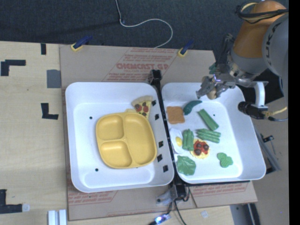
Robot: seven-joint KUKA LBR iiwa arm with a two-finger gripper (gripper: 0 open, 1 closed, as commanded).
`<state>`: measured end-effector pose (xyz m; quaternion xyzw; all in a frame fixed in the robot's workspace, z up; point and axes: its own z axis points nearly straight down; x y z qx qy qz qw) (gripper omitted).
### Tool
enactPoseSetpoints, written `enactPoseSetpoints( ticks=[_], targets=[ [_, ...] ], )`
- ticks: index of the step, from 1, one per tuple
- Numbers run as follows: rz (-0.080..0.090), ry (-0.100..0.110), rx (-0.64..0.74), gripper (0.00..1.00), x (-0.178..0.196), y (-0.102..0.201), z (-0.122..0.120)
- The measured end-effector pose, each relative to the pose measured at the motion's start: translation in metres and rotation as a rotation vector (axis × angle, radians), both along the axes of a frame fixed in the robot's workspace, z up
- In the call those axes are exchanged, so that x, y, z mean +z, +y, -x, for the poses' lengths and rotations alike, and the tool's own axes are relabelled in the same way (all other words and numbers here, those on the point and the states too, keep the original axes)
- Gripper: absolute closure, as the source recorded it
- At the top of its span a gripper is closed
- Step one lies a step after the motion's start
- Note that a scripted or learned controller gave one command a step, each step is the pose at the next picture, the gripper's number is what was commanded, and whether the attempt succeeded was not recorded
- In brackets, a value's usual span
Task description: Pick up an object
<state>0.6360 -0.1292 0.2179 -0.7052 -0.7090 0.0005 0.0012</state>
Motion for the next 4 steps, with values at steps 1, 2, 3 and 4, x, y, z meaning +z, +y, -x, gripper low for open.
enactPoseSetpoints(
  ticks=[1, 2, 3, 4],
  targets=[
    [-0.001, -0.002, 0.001, 1.0, 0.011, 0.049, 0.014],
    [-0.001, 0.001, 0.001, 1.0, -0.002, 0.106, 0.025],
    [0.0, 0.001, 0.0, 1.0, -0.003, 0.15, 0.029],
    [0.0, -0.001, -0.004, 1.0, 0.015, 0.147, 0.038]
  ],
)
